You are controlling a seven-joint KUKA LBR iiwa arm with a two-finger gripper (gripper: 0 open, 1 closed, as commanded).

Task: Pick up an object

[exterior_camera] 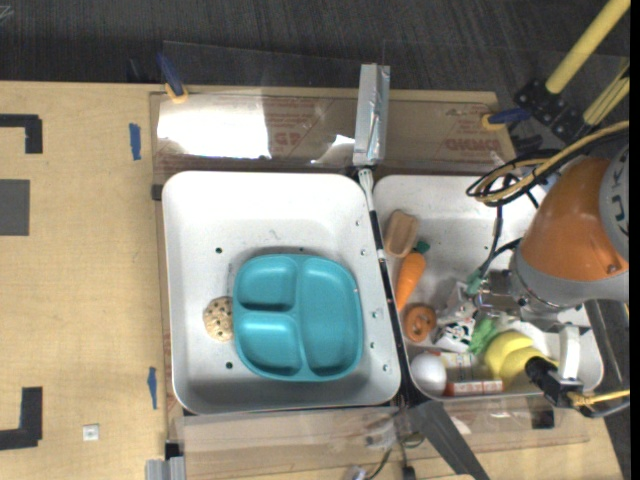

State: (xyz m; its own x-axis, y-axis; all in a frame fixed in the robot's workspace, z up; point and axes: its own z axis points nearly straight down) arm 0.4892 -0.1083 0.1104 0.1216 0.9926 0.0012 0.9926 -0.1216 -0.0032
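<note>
The right bin point(445, 203) holds several small things. An orange carrot point(408, 278) lies by its left wall, with a tan wooden piece point(400, 231) above it and a small orange ball point(419, 320) below it. Near the front lie a white egg point(428, 372), a black-and-white toy point(457, 333), a green piece point(485, 333) and a yellow lemon-like fruit point(510, 356). My gripper point(488, 300) hangs below the orange wrist band point(575, 238), low over the bin's middle, just above the green piece and the toy.
The left bin point(200, 218) carries a teal divided plate point(300, 313) with a speckled cookie point(218, 318) at its left side. A red-and-white tube point(472, 386) lies along the right bin's front wall. Cables loop above the arm at the right.
</note>
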